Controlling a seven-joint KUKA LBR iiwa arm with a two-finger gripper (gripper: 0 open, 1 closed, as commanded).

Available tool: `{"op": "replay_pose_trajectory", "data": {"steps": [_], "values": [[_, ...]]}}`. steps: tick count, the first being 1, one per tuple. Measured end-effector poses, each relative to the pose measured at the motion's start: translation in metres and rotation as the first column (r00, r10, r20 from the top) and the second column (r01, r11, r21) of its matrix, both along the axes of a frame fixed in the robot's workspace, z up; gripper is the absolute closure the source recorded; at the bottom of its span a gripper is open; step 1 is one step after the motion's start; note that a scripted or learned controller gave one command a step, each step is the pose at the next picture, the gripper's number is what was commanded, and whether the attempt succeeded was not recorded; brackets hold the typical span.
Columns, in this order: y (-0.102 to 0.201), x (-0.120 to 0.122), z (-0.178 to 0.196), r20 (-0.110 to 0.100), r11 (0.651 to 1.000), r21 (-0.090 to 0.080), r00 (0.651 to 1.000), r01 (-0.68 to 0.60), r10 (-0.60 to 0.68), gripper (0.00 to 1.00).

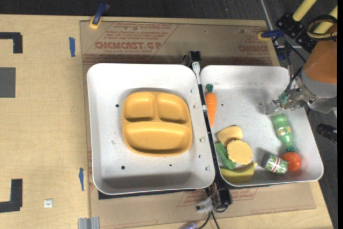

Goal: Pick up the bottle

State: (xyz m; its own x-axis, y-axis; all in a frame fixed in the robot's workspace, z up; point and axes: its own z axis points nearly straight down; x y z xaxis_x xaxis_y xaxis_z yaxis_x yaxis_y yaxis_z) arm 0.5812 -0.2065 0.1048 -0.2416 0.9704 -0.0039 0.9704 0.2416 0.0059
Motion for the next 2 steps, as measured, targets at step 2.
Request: {"op": "replay_pose_trajectory", "data": {"steps": [2], "values": [[0.073,-0.099,0.073,-0.004,0.995,0.002,0.995,0.102,-0.102,1.00]]}}
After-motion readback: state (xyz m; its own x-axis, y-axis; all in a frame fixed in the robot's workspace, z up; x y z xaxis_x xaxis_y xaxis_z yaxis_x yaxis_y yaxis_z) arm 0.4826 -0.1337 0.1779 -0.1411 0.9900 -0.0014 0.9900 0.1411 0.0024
